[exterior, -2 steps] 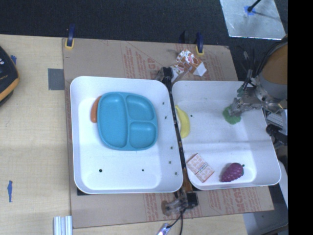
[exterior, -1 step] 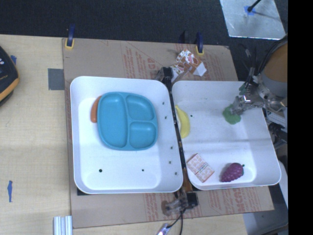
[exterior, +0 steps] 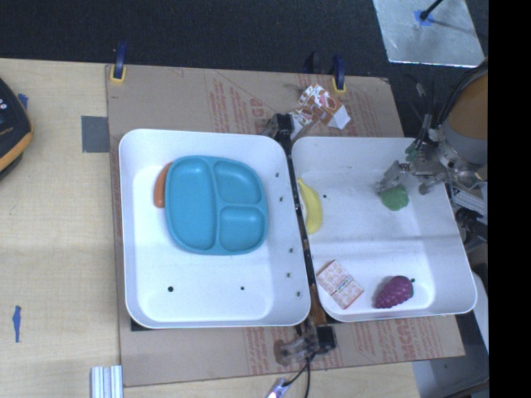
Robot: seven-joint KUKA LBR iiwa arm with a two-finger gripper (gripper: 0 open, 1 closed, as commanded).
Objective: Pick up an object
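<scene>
A robot arm (exterior: 465,123) reaches in from the right over a workbench, its gripper (exterior: 397,182) low in the upper part of the right-hand white bin (exterior: 431,247), directly over a small green object (exterior: 395,197). The metal fingers (exterior: 388,176) stand spread to either side above the green piece; whether they touch it cannot be told from this angle.

In the same bin, a yellow banana-like piece (exterior: 311,206) lies against the left wall, a small red-and-white packet (exterior: 338,283) sits near the front edge, and a purple bunch of toy grapes (exterior: 393,292) rests just to its right.

The left bin (exterior: 207,297) holds a blue divided plate (exterior: 217,204), with an orange item (exterior: 159,186) tucked partly beneath its left edge.

Both bins sit side by side on a sheet of brown cardboard (exterior: 207,98) printed in red, clipped to a pale wooden bench top (exterior: 50,247). A crumpled wrapper (exterior: 319,106) lies on the cardboard behind the bins. A strip of grey tape (exterior: 94,133) marks the bench at left, beside a yellow-and-black device (exterior: 12,131) at the edge. Dark carpet (exterior: 207,11) runs behind the bench, with a pale square panel (exterior: 427,19) on it at upper right.
</scene>
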